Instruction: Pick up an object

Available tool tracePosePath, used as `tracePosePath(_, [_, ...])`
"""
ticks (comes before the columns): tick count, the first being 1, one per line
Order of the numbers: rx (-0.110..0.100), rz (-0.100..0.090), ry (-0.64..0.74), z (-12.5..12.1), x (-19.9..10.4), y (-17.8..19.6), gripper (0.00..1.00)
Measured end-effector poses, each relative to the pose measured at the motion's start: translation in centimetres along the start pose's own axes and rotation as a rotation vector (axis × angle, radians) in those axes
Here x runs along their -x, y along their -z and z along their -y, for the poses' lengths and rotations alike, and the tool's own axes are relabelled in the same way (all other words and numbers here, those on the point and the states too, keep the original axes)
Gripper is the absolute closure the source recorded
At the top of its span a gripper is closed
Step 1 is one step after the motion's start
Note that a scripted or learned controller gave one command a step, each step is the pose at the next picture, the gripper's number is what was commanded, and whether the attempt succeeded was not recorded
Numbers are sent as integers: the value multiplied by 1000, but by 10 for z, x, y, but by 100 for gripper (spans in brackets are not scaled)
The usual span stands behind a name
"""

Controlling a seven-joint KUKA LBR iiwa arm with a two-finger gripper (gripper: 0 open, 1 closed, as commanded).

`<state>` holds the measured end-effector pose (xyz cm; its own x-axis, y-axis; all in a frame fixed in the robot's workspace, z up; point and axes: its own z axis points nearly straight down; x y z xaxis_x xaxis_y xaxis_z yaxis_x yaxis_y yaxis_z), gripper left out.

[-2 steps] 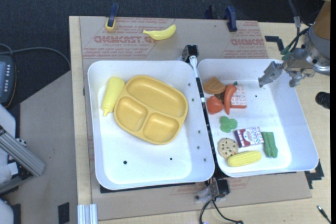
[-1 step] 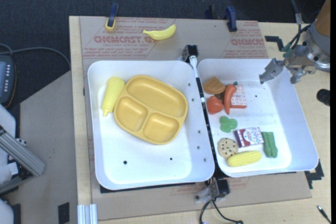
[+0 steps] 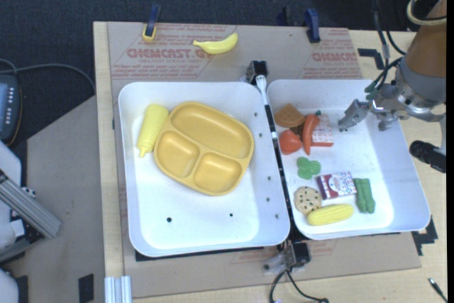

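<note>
**Bench inspection: gripper over right bin, nothing held**

Dark carpet surrounds a cardboard-topped bench [image 3: 234, 46], and two white bins sit on it side by side. A toy banana [image 3: 217, 44] lies on the cardboard behind the left bin, between two blue clamps.

Left bin [image 3: 213, 230]: a yellow divided tray [image 3: 204, 147] lies near the middle, tilted relative to the bin walls. A yellow bottle [image 3: 150, 128] lies touching the tray's left edge.

Right bin [image 3: 390, 160]: all items sit in the left half. At the back, a brown piece [image 3: 289, 115] touches a red tomato [image 3: 289, 142], with a carrot [image 3: 310, 133] lying just beside them and partly over a small white-and-red packet [image 3: 323, 137]. Below these is a green piece [image 3: 308, 167]. Toward the front, a cookie [image 3: 306, 199] sits beside a maroon-and-white carton [image 3: 335, 185]; a corn cob [image 3: 330, 214] lies in front of both, and a green pod [image 3: 364, 195] lies just right of the carton.

My arm reaches in from the right, orange band above the wrist. My gripper [image 3: 352, 117] hangs over the back of the right bin, angled toward the carrot cluster and near the packet, but not touching any item as far as I can see. My fingers are too small and foreshortened to read; I cannot tell how far apart they stand. Nothing shows between them. Every object rests in its bin or on the cardboard.
</note>
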<state>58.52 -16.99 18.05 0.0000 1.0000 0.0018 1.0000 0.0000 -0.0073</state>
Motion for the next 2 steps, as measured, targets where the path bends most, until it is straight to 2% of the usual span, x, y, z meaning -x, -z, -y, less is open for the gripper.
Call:
tracePosePath(1, [0,0,-1,1,8,-60,0])
tracePosePath(2, [7,-2,0,-1,7,-94,0])
